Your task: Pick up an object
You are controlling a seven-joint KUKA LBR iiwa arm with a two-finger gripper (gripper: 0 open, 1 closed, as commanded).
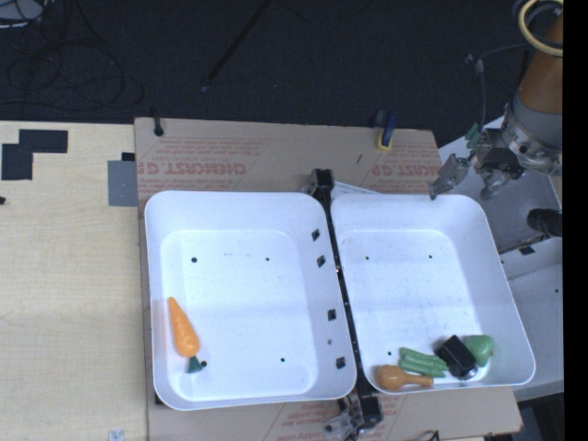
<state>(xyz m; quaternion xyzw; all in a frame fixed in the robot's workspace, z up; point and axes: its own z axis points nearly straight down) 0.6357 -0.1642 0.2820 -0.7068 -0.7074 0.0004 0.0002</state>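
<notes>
Camera view: gripper (469,175) sits over the far right corner of the right bin (501,274), fingers spread apart, holding nothing. Left bin (156,246): toy carrot (183,329) at near left. Right bin's near edge: orange pear-shaped toy (401,378), green pea pod (423,363), black block (457,356), green piece (480,346), clustered together.

A brown cardboard sheet (276,150) with reversed red lettering lies on the desk (64,283) under the two white bins. A blue and yellow clip (387,131) grips the sheet's far edge, towards its right corner. Left of the sheet, on the pale wood, sit a grey square (120,182) and dark flat shapes (32,152). Beyond the sheet, black cables (64,26) trail over dark floor.
</notes>
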